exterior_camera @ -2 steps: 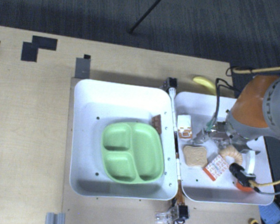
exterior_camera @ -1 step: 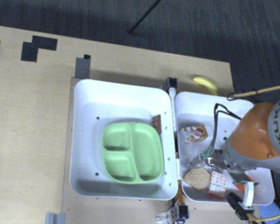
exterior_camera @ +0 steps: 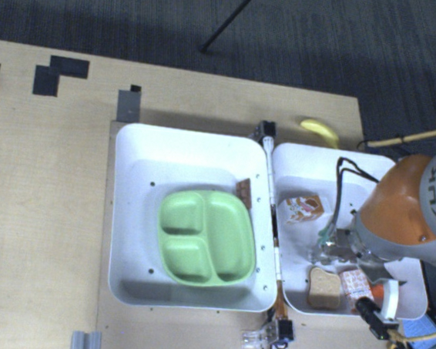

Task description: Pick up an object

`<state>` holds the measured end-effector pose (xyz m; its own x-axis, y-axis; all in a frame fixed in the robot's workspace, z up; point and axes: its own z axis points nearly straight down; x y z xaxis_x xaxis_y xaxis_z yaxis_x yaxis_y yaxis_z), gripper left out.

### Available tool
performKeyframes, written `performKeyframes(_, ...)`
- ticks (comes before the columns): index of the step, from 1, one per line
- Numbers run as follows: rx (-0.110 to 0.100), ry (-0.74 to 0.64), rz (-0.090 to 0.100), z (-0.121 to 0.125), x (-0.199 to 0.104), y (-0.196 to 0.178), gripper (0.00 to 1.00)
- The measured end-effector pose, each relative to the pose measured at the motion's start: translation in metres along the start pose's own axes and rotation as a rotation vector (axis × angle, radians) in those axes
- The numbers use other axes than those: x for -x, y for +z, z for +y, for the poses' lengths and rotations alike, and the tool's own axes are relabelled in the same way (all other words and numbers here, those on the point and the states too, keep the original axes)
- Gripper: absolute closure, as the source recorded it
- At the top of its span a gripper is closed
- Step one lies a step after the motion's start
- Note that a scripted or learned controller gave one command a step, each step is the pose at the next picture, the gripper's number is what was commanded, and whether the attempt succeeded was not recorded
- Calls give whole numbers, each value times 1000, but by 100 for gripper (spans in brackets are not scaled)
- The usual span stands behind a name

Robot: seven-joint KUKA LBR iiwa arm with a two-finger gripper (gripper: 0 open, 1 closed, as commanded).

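Observation:
The right bin [exterior_camera: 287, 293] holds a round white packet with an orange print [exterior_camera: 302, 208] toward its far side and a brown bread-like block [exterior_camera: 324, 288] at its near edge. A small red-and-white packet [exterior_camera: 354, 283] and an orange bit [exterior_camera: 377, 290] lie just right of the block. My gripper [exterior_camera: 333, 248] reaches down into this bin from the right, its tip just above the brown block and below the round packet. The grey wrist and orange band [exterior_camera: 401, 204] hide part of the bin's right side.
The left bin [exterior_camera: 134, 200] holds a green three-compartment tray [exterior_camera: 206, 237] and a small brown piece [exterior_camera: 243, 189] by the divider. A yellow banana-like object [exterior_camera: 319, 130] lies on the bench behind the right bin. Black cables run over the arm.

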<state>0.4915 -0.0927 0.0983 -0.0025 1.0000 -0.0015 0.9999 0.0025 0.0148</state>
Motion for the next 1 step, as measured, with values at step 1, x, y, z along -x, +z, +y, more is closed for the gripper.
performKeyframes(1,-9,-2,0,71,55,-81,100)
